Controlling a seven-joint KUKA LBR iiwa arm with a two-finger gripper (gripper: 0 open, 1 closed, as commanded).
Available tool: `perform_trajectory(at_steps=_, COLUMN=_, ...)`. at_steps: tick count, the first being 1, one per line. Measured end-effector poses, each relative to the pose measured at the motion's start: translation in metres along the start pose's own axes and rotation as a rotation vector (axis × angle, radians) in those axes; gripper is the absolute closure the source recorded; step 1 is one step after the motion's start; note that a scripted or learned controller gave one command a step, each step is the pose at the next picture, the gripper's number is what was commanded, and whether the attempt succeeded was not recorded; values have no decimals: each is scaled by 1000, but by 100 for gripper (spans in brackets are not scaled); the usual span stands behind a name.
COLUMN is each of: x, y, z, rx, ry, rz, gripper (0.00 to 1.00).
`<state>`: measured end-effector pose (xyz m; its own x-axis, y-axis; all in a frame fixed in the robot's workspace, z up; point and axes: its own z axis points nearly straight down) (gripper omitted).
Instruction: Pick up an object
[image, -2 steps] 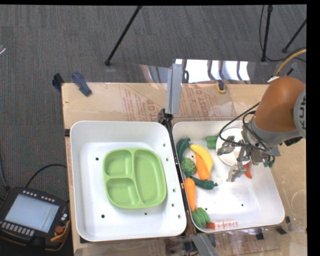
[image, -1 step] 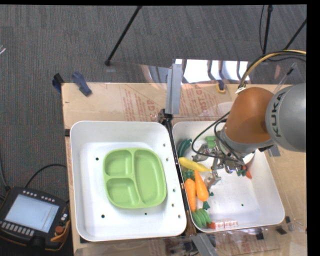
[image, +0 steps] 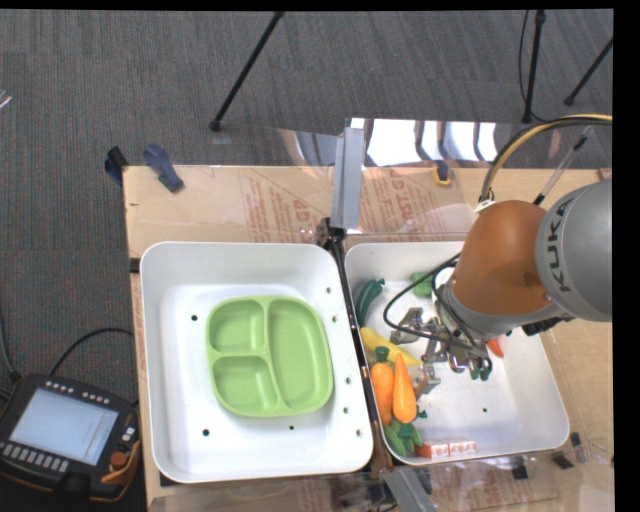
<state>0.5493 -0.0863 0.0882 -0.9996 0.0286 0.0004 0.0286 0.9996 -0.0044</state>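
Right bin (image: 540, 415): gripper (image: 438, 372) low over orange carrots (image: 395, 388) and yellow piece (image: 383, 343); finger state cannot be told. Left bin (image: 175, 300): green divided plate (image: 268, 355).

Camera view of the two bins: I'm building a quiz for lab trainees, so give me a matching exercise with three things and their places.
Things:
1. green divided plate
2. toy carrot
3. teach pendant

Places:
A. floor, beside the bench
B. left bin
C. right bin, by the gripper

Pairs: 1-B, 2-C, 3-A
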Motion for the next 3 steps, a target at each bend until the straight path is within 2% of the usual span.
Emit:
perform_trajectory(at_steps=1, x=39, y=-67, z=1, rx=-4, ry=1, rz=50, gripper=0)
perform_trajectory(at_steps=2, x=-64, y=-44, z=0, rx=-6, ry=-4, rz=-175, gripper=0)
perform_trajectory(at_steps=3, x=-34, y=4, z=0, rx=-7, ry=-3, rz=-123, gripper=0)
